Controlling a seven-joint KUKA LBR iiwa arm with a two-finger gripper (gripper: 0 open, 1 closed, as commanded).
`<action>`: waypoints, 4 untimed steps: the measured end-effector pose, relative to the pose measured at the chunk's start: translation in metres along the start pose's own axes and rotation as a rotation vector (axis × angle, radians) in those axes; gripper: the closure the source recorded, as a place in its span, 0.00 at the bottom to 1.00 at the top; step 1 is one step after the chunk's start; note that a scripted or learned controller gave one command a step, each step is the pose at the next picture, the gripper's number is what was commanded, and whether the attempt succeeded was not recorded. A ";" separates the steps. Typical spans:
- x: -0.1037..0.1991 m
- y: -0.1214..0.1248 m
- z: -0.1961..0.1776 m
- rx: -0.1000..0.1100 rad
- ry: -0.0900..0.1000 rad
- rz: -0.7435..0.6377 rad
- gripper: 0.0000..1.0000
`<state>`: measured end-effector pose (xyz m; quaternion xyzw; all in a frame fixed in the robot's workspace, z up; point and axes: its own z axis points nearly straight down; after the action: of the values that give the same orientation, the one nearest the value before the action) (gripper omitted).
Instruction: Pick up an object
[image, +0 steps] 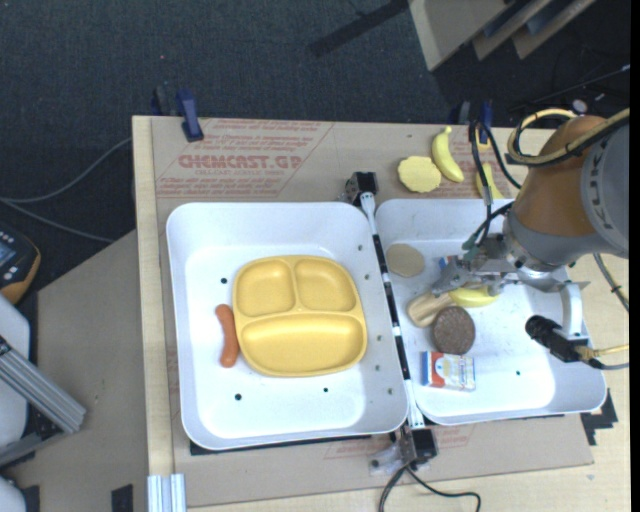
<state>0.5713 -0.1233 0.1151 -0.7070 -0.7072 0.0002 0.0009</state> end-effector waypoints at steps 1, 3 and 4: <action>-0.006 -0.018 0.025 -0.016 -0.008 0.002 0.00; -0.005 -0.017 0.015 -0.018 -0.005 0.003 0.00; 0.009 -0.027 0.027 -0.011 -0.003 0.001 0.00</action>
<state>0.5444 -0.1145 0.0877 -0.7075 -0.7067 -0.0025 -0.0040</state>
